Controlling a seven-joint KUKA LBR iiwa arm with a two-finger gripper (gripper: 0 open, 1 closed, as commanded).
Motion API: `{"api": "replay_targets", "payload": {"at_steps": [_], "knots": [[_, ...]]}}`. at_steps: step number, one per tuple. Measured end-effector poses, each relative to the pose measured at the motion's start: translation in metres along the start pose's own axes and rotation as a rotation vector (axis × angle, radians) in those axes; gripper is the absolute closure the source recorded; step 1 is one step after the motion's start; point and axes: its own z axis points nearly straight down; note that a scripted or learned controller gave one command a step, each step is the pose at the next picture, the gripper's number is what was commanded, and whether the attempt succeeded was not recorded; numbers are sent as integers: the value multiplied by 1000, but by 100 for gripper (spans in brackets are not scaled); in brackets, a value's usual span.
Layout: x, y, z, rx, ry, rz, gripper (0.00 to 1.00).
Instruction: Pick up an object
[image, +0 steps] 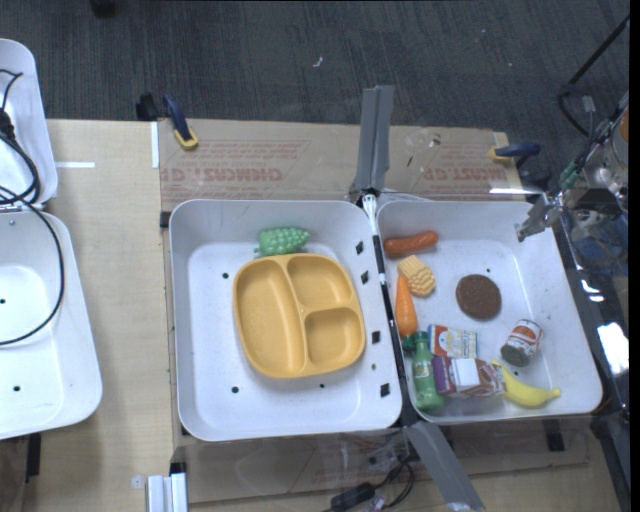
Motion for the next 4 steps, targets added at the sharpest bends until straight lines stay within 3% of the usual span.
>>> {"api": "replay_targets", "payload": {"at_steps": [1,2,3,4], "knots": [[1,5,123,-1,1,43,0],[3,-52,153,-4,5,52,0],[44,44,152,-10,0,-46,0],[44,45,143,-10,-3,-50,100]]}}
